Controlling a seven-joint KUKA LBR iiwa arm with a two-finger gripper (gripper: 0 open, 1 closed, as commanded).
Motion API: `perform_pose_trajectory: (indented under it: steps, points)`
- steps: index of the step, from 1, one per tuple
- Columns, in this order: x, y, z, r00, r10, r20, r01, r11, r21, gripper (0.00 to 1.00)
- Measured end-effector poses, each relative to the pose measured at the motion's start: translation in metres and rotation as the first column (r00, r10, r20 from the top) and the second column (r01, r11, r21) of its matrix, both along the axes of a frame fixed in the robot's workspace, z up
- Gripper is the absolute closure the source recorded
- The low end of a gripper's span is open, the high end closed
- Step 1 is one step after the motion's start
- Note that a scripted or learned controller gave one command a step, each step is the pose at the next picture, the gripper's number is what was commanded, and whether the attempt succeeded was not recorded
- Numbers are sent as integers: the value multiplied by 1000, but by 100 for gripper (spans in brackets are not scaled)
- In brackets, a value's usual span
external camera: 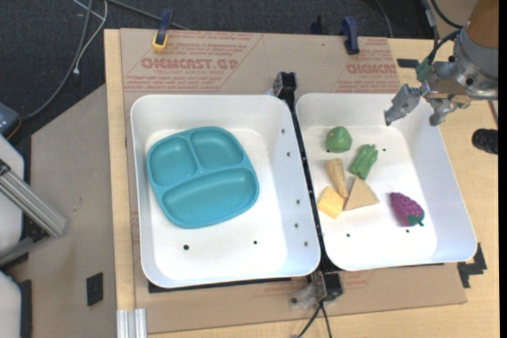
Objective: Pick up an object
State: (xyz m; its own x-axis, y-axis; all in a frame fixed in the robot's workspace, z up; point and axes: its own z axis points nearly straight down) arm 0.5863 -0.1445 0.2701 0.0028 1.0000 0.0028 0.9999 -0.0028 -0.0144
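fingers spread apart, nothing between them, above right bin far rim; green pepper nearest, left below them.

Grey arm, orange band, metal fittings

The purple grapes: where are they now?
The purple grapes lie in the right bin, near its right wall, right of the tan wedge.

Gripper aloft, jaws spread wide
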Motion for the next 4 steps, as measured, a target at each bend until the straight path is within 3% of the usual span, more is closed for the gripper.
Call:
perform_pose_trajectory:
  steps: [1,3,4]
  points:
    - [2,1,8,1000,3,13,-3,1000,-2,0]
    - [18,-9,-87,1000,3,12,-3,1000,-2,0]
    - [11,-16,-137,1000,2,10,-2,1000,-1,0]
